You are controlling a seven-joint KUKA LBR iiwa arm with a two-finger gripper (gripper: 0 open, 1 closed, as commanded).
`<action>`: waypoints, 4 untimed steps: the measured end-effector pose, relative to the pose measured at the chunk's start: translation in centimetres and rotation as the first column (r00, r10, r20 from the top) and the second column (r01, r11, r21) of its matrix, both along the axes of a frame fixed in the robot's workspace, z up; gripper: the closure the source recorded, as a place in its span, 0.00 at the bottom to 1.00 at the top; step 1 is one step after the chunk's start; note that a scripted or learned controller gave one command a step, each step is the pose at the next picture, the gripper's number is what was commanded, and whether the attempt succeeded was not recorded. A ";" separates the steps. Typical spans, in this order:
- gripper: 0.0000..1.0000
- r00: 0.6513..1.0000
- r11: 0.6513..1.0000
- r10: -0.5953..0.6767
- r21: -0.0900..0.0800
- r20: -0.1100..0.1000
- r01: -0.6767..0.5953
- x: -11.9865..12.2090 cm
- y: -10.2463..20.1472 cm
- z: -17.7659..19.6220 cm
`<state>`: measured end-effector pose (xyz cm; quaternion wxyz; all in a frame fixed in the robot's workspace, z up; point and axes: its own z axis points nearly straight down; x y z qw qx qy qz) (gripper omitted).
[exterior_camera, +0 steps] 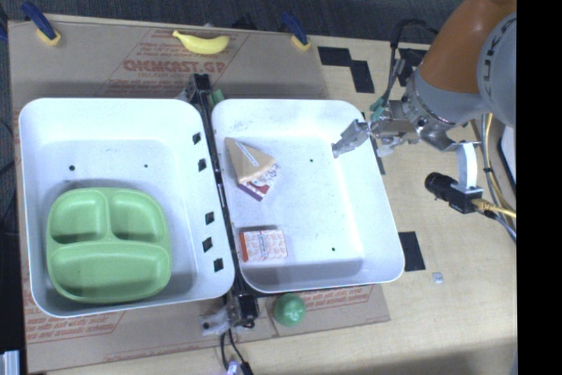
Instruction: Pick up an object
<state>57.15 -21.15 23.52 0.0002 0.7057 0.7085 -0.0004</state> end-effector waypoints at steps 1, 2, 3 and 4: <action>0.00 1.000 1.000 0.003 0.001 -0.003 -0.003 -2.6 1.7 -14.4; 0.00 1.000 1.000 0.000 0.001 0.000 0.000 4.4 0.1 -14.3; 1.00 1.000 1.000 0.004 0.002 0.000 -0.004 4.4 0.1 -13.3; 1.00 1.000 1.000 0.000 -0.001 0.003 0.000 2.0 0.0 -1.1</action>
